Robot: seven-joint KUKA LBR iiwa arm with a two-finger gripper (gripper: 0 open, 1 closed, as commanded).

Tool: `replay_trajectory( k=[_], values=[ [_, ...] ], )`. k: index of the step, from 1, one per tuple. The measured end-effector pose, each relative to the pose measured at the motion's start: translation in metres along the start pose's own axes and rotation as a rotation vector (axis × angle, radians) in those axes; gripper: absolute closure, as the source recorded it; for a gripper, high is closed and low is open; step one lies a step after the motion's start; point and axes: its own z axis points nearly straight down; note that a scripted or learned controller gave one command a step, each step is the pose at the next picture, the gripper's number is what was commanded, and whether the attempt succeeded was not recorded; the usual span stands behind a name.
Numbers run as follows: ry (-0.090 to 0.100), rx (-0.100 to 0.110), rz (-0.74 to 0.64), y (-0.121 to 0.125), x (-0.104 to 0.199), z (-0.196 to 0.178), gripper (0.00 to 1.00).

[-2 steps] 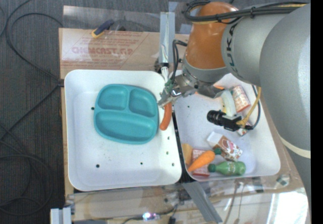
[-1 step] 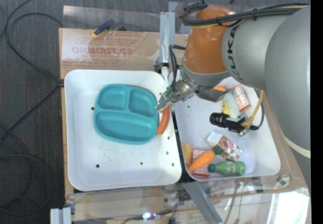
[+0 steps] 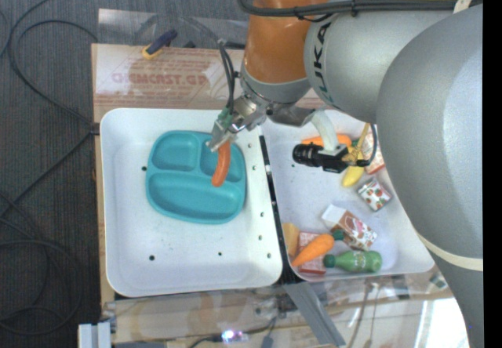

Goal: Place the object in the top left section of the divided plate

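orange sausage-shaped toy point(image 3: 221, 164) hangs clamped at its upper end in the gripper point(image 3: 217, 139), over the right-hand section of the teal divided plastic plate point(image 3: 188, 190). recommended: shift left over the top left section, lower, then release.

Divided plate point(image 3: 188, 201): teal plastic, smooth, slight sheen. Sausage point(image 3: 221, 164): orange-red, glossy plastic look. Both bins point(image 3: 125, 260): white, smooth, matt plastic. My wrist band point(image 3: 286, 17): glossy orange; arm shell point(image 3: 416, 96): smooth grey, satin. Worktop point(image 3: 157, 76): matt cardboard-like sheet.
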Motion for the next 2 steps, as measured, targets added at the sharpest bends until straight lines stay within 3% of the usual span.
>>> replay_trajectory(
  k=[1,2],
  values=[
    [0.000,0.000,0.001,0.0483,0.0506,-0.0229,1.00],
    [-0.001,0.001,0.002,0.0482,0.0502,-0.0228,0.00]
  ],
)
